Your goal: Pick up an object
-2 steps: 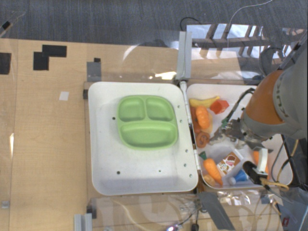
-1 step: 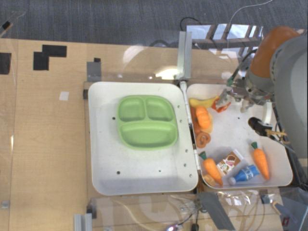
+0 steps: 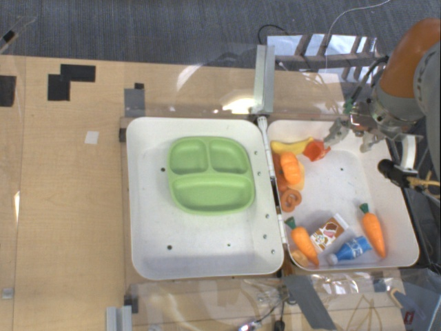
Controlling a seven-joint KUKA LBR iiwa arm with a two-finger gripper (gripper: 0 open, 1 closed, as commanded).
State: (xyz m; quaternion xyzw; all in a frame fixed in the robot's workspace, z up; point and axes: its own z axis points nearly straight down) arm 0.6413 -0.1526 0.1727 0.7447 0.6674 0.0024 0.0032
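The right bin (image 3: 396, 198) holds several toy foods. Along its left side lie a yellow banana (image 3: 289, 145), a red piece (image 3: 315, 150), an orange fruit (image 3: 292, 170) and a brown ring (image 3: 291, 199). Near the front are a carrot (image 3: 303, 244), a small printed box (image 3: 328, 233), a blue bottle (image 3: 350, 249) and a second carrot (image 3: 373, 231). My gripper (image 3: 352, 136) hangs over the bin's back edge, just right of the red piece. It is open, its fingers (image 3: 336, 131) spread with nothing between them.
The left bin (image 3: 148, 247) carries a green divided plate (image 3: 210, 174). A metal post (image 3: 264, 78) stands behind the divider between the bins. The arm's grey body and orange band (image 3: 413, 54) fill the upper right, with cables beside the right bin.
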